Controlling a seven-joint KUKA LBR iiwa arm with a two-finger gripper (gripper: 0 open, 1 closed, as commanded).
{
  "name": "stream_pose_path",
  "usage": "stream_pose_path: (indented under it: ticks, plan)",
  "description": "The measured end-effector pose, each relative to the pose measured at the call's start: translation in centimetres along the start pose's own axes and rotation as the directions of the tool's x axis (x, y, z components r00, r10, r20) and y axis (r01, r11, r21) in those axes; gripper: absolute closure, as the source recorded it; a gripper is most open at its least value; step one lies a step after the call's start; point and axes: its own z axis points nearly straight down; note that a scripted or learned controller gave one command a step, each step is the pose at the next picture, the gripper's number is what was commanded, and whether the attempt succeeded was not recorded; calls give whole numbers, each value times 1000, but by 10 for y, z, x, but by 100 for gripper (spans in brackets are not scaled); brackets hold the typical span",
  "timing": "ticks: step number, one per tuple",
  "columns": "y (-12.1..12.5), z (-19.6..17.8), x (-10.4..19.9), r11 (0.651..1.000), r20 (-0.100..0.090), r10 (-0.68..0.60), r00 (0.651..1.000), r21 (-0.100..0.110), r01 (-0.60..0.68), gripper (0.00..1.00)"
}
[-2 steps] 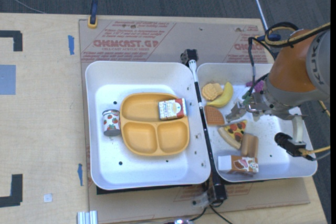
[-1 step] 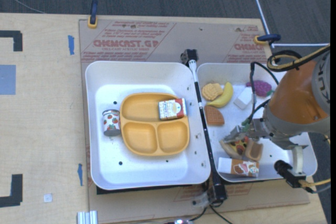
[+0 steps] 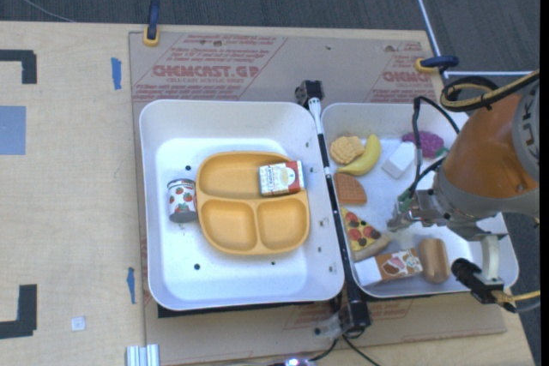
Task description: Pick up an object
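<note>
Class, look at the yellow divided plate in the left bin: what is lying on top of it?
A small red-and-white carton rests on the yellow plate, across its top compartment's right end. The plate surface beneath the carton is covered.

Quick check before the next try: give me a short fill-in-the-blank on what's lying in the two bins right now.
1. The yellow divided tray lies in the ____ bin.
2. The small carton lies on the ____.
3. The banana lies in the same bin as the ____ slice.
4. The can rests against the tray's ____ side.

Missing words: left; tray; pizza; left
</note>
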Motion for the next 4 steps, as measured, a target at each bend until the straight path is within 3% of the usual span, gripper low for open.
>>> stream_pose_path:
  ticks: [1,2,3,4]
  plan:
    - [0,0,0,1000,0,0,1000,0,0,0]
    - [-7,11,7,1000,1,1,1000,4,-1,0]
    - [-5,-1,5,1000,6,2,1000,-3,-2,100]
    - [-10,-84,70,1000,-7,-4,1000,24,4,100]
